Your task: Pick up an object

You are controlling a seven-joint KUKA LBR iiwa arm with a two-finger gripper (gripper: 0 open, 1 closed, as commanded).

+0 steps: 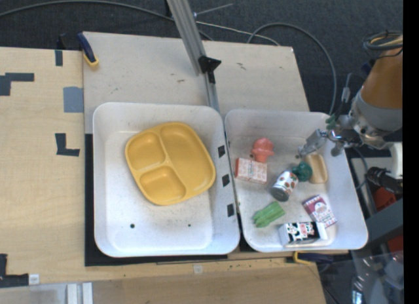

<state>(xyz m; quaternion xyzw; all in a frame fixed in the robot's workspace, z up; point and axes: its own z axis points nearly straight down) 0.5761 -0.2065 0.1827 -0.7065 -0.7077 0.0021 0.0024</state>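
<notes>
White right bin (347, 230) holds clutter; yellow tray (170, 162) alone in left bin (105, 185). Gripper (313, 144) poised above tan piece (319, 168), teal object (302, 171); claw state unreadable. Approach step; next: descend, centre on one item.

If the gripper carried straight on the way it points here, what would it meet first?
Probably the small dark green object just below-left of the gripper in the right white bin; depth is unclear, so it could pass above.
</notes>
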